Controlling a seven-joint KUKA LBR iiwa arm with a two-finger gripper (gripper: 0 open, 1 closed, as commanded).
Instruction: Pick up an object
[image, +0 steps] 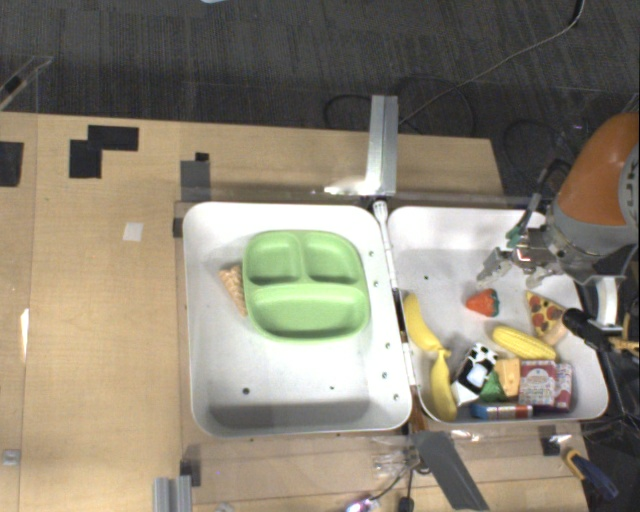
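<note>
The gripper (520, 262) hangs with its fingers spread and nothing between them over the right bin (440, 240), just above and right of the toy strawberry (482, 302) lying on its floor.

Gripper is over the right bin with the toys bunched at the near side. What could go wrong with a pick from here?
The gripper sits above bare bin floor, apart from the strawberry and pizza slice; closing here likely grabs nothing. The corn, bananas and boxes lie packed together, so a descent there could jam or drag neighbours.
</note>
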